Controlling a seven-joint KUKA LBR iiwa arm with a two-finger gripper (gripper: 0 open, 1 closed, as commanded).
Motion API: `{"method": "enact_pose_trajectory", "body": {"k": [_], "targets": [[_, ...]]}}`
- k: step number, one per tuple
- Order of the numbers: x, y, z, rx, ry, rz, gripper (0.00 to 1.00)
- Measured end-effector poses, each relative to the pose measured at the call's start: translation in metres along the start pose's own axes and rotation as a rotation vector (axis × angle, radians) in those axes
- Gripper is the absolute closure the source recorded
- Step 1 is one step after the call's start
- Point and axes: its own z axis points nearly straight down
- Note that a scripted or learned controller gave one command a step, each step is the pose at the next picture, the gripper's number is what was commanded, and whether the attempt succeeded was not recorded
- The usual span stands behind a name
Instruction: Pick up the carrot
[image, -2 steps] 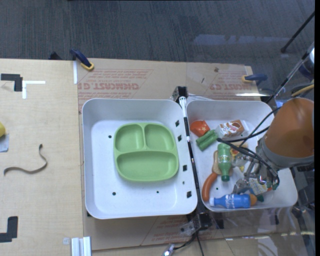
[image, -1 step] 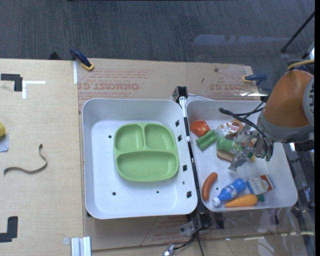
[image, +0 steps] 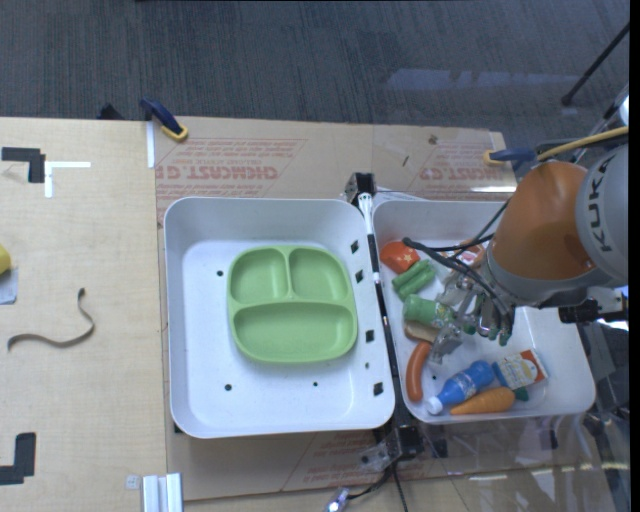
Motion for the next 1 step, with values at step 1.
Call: {"method": "enact_pose_trajectory", "body": {"k": [1], "targets": [[0.0307, -0.0344, -0.0186, -0.006, -0.046, -0.380, 0.00]]}}
